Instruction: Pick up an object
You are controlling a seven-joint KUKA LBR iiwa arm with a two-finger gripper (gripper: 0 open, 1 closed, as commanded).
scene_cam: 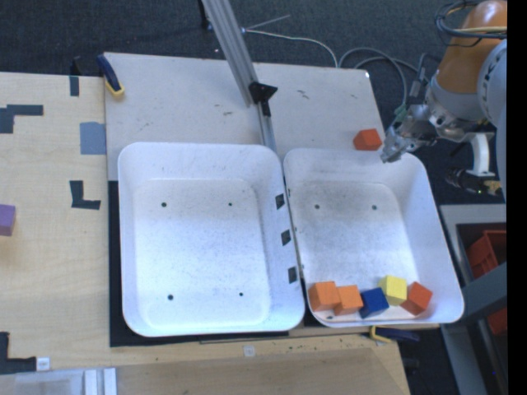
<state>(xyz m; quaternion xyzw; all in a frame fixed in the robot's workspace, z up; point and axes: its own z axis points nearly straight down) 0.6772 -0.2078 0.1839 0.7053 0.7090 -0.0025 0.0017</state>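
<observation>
The gripper (394, 148) hovers near an orange block (367, 141); nothing is picked, and its finger state I cannot tell.

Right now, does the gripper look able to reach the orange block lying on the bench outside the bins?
Probably yes. The gripper hangs just right of the orange block, which lies on the bench behind the right bin, with nothing between them.
</observation>
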